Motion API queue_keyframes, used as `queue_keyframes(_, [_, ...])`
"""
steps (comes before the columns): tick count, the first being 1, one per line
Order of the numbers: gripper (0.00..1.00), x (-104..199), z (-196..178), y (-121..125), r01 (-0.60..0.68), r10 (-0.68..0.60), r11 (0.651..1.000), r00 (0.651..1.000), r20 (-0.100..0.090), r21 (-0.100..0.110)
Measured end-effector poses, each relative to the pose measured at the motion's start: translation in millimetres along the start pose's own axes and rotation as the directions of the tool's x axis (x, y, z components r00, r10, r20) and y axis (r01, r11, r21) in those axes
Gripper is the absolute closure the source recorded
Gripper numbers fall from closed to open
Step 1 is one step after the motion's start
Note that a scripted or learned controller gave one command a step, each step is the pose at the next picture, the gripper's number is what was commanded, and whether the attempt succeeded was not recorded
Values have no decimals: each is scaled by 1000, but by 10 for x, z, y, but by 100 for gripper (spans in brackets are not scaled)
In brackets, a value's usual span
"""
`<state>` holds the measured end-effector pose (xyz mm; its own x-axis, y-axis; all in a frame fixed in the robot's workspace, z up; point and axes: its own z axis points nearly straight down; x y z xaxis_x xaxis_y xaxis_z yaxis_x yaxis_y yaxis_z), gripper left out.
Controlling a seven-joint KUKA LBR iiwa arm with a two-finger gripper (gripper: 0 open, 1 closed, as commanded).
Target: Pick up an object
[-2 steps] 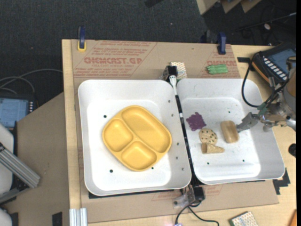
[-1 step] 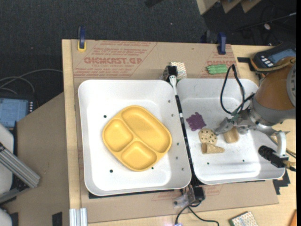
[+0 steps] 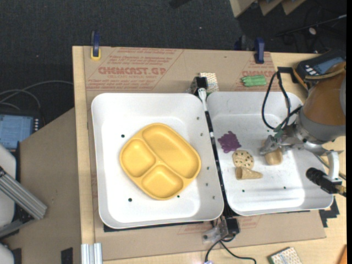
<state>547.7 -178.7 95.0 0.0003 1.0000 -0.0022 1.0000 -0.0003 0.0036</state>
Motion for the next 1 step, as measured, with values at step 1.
queue_keyframes(1, [100,682,64,524,8,-8,1000,1000,-2,-1])
